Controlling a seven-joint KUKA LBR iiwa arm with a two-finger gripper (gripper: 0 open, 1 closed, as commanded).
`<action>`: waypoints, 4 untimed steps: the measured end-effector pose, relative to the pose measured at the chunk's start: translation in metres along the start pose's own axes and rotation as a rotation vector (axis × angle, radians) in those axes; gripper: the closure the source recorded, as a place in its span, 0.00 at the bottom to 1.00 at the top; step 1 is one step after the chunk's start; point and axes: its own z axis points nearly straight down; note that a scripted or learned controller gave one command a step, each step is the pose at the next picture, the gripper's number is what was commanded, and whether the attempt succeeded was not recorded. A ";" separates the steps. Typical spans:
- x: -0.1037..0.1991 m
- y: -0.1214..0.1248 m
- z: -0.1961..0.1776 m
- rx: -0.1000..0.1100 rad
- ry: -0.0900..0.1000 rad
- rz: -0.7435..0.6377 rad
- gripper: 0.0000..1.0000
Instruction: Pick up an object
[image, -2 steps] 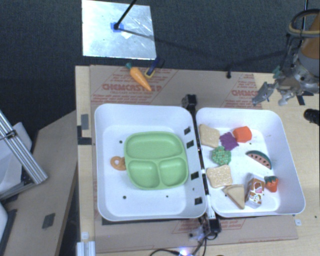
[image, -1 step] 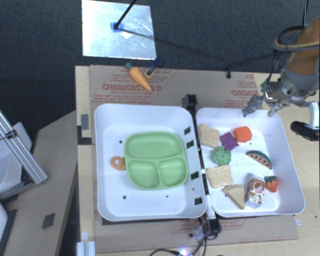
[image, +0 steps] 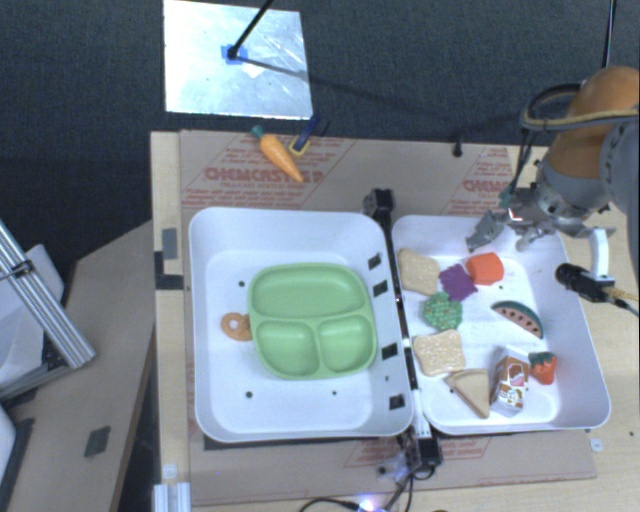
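Observation:
My gripper (image: 505, 236) hangs over the back edge of the right bin (image: 590, 345), open, with nothing between its fingers. Just below it lies an orange-red block (image: 485, 268), with a purple piece (image: 457, 281) to its left. The same bin also holds a bread slice (image: 418, 270), a green broccoli (image: 441, 311), a watermelon slice (image: 517, 317), a square cracker (image: 439, 351), a sandwich wedge (image: 470, 390), a small carton (image: 510, 385) and a red fruit (image: 543, 368).
The left bin (image: 220, 250) holds a green divided plate (image: 308, 320) and a small brown ring (image: 236, 326). A toy carrot (image: 280, 156) lies on the bench behind the bins. A black divider (image: 392, 300) runs between the bins.

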 end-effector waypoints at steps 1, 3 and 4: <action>0.007 -0.006 0.056 -0.002 0.000 0.000 0.00; 0.007 -0.003 0.047 -0.011 -0.003 -0.002 1.00; -0.003 0.000 -0.006 -0.010 -0.003 0.004 1.00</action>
